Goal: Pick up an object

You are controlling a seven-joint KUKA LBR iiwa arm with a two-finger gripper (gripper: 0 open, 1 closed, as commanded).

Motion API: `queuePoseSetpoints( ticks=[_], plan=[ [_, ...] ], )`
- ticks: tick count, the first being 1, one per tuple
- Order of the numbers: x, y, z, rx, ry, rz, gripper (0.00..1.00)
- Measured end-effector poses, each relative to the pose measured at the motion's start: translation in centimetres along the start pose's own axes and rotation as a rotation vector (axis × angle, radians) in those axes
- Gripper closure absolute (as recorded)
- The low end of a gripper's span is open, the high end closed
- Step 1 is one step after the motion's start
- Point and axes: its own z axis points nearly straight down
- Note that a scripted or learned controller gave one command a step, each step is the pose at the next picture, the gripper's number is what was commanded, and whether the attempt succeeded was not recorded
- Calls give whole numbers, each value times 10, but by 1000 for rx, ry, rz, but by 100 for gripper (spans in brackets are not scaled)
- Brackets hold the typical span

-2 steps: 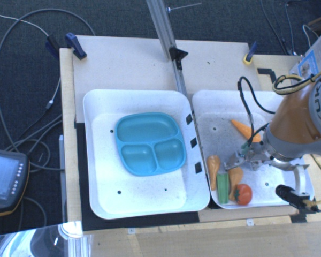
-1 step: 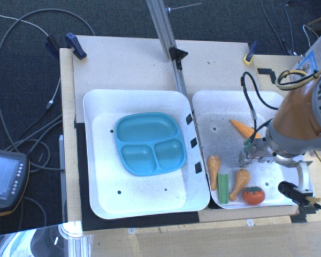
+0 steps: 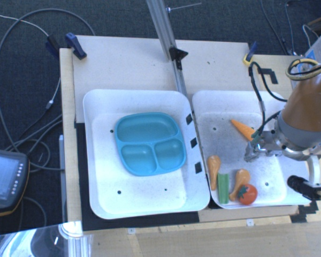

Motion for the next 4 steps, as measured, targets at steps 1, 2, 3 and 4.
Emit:
queuePoseSetpoints(
  ticks=[1,2,3,4],
  plan=[
    [0,2,-54,-2,-1,-1,100],
    [57,14,-64,2,4,-7,100],
    [118,36,-64,3,4,-7,100],
    [159,56,-66,3,3,-5,100]
  ],
)
